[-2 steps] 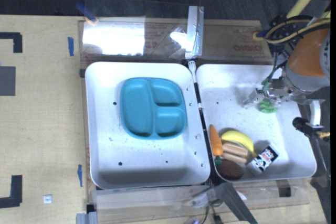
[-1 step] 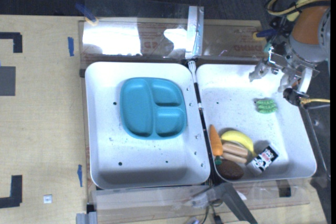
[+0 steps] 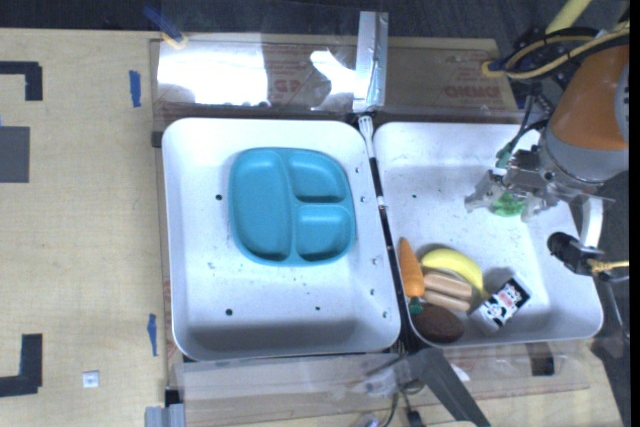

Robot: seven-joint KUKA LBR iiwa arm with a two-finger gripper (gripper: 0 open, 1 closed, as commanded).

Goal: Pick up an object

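While the smooth teal divided plate (image 3: 292,205) lies flat in the left bin (image 3: 190,245), the toys sit bunched at the lower centre of the frame: orange carrot (image 3: 410,270), curved yellow banana (image 3: 452,265); upper right, the end effector (image 3: 510,198) hovers, its spread not discernible

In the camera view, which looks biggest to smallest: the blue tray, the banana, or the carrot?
1. Blue divided tray, by far the largest.
2. Banana and carrot look about alike, and both are partly hidden, so I won't rank them.
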